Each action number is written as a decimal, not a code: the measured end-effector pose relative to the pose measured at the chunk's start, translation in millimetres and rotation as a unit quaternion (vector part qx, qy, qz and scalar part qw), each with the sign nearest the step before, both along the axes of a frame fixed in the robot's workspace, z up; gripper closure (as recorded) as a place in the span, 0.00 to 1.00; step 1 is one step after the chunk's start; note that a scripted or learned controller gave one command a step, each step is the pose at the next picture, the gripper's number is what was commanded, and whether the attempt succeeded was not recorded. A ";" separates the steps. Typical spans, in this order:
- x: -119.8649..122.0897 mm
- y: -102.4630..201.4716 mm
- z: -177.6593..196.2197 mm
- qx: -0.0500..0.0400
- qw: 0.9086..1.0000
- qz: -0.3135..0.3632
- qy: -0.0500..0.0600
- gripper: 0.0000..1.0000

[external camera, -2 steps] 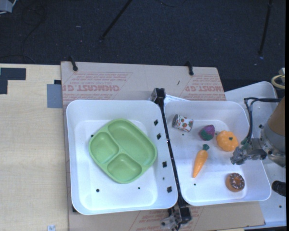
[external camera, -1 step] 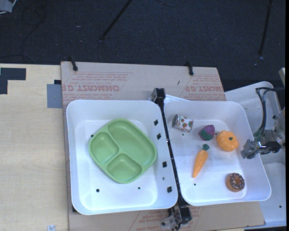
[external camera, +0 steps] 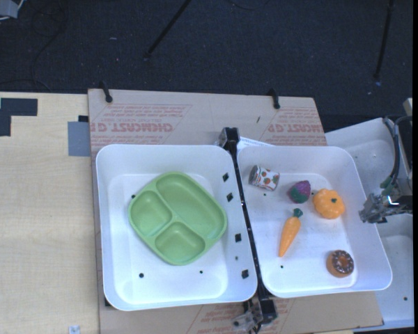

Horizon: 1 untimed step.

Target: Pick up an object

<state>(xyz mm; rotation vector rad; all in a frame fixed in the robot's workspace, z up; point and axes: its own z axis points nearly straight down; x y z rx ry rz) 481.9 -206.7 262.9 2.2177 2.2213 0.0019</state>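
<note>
At the right edge we note a small part of the robot [external camera: 389, 186]. A cluster of grey metal pieces [external camera: 373, 211], angular and dull, with lighter glints on the faces. Beside it a small bright white spot [external camera: 392, 200]. Dark, thin cables [external camera: 397, 152] run in a curve above the cluster; one carries a greenish tint lower down. We cannot make out screws or markings; the parts are too small and blurred to name further.
</note>
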 end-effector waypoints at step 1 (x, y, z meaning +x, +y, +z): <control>6.9 50.9 3.7 0.002 1.000 0.002 0.002 1.00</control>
